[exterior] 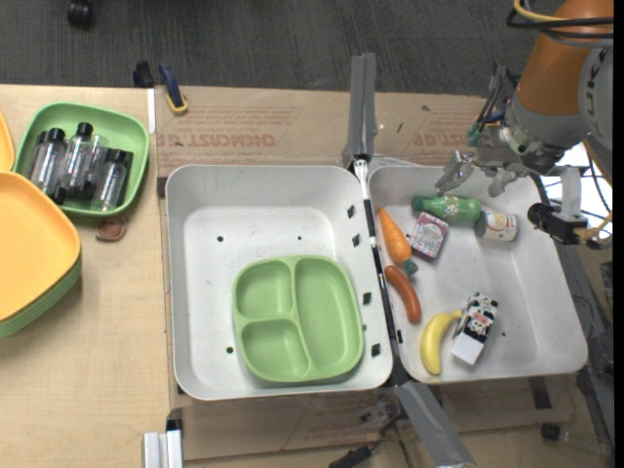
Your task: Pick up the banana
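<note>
The yellow banana lies near the front edge of the right bin, just left of a black-and-white carton. My gripper hangs over the far end of that bin, above a green bottle, well away from the banana. Its two fingers are spread apart with nothing between them.
In the right bin also lie an orange carrot, a red-brown sausage, a pink packet and a small white jar. The left bin holds a green divided plate. A green tray of bottles and orange plates sit at far left.
</note>
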You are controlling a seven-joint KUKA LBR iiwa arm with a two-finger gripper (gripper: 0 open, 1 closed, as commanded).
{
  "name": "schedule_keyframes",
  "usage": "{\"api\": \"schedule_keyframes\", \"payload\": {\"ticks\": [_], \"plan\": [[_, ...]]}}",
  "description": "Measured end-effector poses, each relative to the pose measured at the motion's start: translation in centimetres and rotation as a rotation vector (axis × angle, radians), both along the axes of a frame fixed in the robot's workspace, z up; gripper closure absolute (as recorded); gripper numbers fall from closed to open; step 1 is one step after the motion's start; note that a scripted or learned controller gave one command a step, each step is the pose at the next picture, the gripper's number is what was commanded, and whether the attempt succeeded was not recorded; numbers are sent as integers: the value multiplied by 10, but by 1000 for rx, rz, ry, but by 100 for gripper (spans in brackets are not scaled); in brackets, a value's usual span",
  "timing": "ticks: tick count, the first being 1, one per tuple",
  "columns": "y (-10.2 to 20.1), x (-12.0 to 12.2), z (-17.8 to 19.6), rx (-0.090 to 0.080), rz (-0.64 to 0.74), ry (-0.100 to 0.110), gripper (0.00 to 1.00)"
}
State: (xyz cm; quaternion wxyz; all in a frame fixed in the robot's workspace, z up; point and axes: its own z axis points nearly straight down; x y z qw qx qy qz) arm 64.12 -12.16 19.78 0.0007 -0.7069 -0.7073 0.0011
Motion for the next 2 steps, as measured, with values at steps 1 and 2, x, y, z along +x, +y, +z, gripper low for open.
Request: {"api": "schedule_keyframes", "payload": {"ticks": [1, 2], "plan": [[-36, -102, -6, 0, -112, 0, 0], [-15, -165, -107, 2, 41, 1, 0]]}}
